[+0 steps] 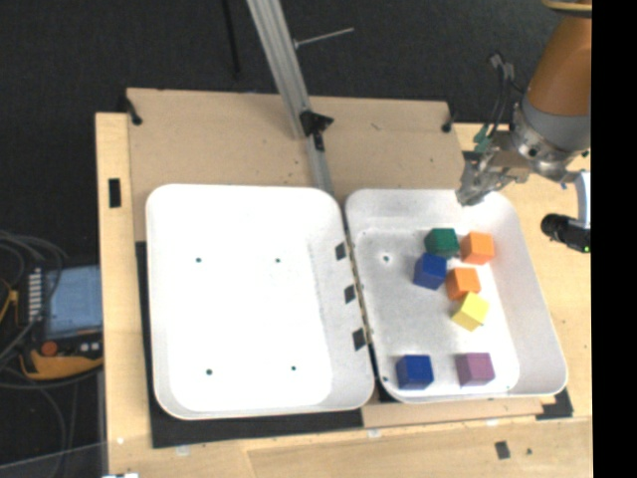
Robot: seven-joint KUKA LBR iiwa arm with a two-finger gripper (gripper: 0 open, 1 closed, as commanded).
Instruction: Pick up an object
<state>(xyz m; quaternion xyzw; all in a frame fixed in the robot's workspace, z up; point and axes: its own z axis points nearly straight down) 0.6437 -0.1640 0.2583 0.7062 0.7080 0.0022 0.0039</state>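
The grey arm with orange band (pixel 559 68) angles down-left; its two-finger gripper (pixel 476 189) hangs over the right shallow white bin's (pixel 532 297) far rim. Gripper state cannot be determined.

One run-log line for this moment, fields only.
hand: above right bin far rim | holding: nothing seen | green cube: nearest hand | left bin: untouched | pick: not yet done
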